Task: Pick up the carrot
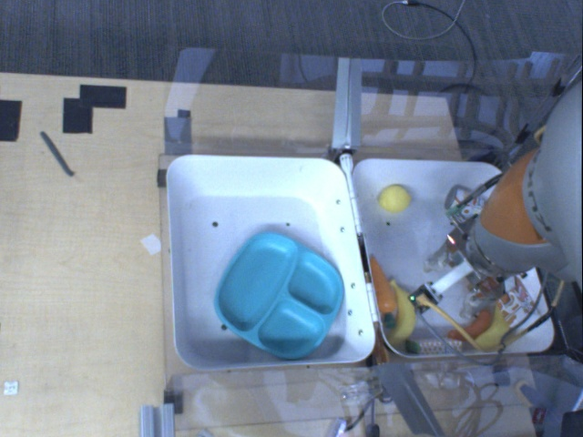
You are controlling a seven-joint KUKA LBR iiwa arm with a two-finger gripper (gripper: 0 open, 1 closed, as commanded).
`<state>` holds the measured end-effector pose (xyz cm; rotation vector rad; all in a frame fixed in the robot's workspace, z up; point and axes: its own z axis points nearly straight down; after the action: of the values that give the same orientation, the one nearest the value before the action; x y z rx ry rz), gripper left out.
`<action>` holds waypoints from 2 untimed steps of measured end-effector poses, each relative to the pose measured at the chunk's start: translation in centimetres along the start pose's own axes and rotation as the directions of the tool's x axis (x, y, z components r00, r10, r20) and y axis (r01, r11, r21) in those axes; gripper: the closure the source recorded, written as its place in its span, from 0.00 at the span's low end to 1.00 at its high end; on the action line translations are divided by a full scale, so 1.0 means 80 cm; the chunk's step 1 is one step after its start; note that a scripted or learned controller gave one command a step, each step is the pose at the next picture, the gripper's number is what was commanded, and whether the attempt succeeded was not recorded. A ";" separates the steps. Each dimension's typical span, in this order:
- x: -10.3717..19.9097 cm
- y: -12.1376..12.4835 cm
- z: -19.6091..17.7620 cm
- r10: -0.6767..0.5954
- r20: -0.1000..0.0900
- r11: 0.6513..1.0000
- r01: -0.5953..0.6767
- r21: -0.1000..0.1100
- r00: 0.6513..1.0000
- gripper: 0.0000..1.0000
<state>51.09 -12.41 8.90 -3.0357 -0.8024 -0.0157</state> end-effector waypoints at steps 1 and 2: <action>0.001 0.001 -0.010 -0.005 0.001 1.000 0.005 0.000 1.000 1.00; 0.061 -0.069 -0.305 0.196 0.004 0.981 -0.196 -0.004 0.981 1.00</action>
<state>52.36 -5.33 33.32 -3.1035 -0.5006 -0.0096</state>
